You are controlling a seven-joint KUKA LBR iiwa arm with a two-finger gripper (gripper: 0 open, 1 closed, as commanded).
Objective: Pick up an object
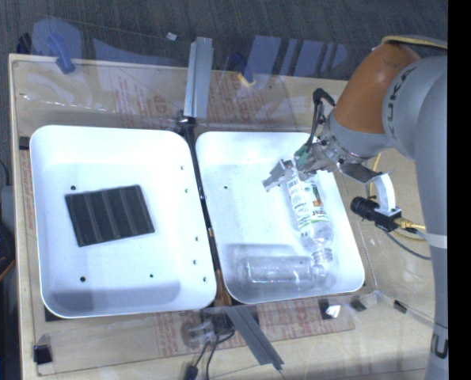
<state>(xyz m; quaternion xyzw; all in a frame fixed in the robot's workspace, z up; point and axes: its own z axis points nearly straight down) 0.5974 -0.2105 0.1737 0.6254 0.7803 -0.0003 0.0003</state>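
While the hand (pixel 286 172) hovers over the right bin (pixel 227 212) — grip state unclear — it meets a labelled bottle's (pixel 308 208) upper end.

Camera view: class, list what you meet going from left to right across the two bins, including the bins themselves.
Left bin → dark ribbed panel → right bin → clear bottle lying flat → labelled bottle. The gripper hangs over the right bin at the labelled bottle's upper end.
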